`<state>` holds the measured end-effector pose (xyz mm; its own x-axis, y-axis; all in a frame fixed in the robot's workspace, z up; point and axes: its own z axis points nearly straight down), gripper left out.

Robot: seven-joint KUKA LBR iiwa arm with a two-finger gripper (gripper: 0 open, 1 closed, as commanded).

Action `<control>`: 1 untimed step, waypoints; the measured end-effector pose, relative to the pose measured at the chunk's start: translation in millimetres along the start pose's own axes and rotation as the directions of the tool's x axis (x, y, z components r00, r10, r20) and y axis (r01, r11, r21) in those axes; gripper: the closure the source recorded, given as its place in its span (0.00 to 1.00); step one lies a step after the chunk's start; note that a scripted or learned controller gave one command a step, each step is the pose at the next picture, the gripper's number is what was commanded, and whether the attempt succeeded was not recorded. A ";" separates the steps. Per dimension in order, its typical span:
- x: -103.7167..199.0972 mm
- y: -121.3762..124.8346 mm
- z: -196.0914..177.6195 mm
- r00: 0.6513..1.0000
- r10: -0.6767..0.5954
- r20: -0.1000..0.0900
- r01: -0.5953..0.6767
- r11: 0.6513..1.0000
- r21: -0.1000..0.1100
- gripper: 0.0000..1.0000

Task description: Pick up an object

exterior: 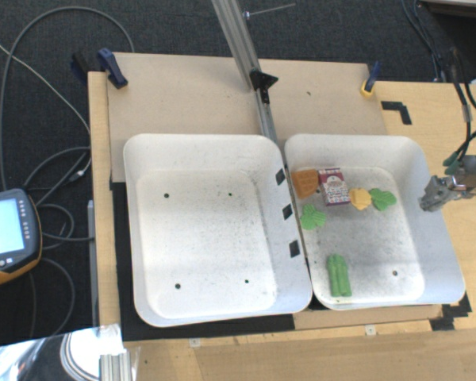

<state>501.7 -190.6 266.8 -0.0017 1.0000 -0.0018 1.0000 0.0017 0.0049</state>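
Green ridged toy (339, 275) | right bin (435, 236), near side | likely light, stiff; grip across middle | hand (439, 193) at bin's right rim, opening indiscernible

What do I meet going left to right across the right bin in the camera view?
orange piece → red-and-white box → yellow piece → green piece → gripper at the bin's right rim.

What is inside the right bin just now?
The right bin holds an orange piece, a small red-and-white box, a yellow piece, two green pieces and a long green piece. Their undersides are hidden.
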 end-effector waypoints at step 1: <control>42.8 9.4 8.8 1.000 -0.004 -0.005 0.004 1.000 0.006 1.00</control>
<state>511.1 -147.9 258.0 -0.0057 1.0000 0.0027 1.0000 0.0057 -0.0014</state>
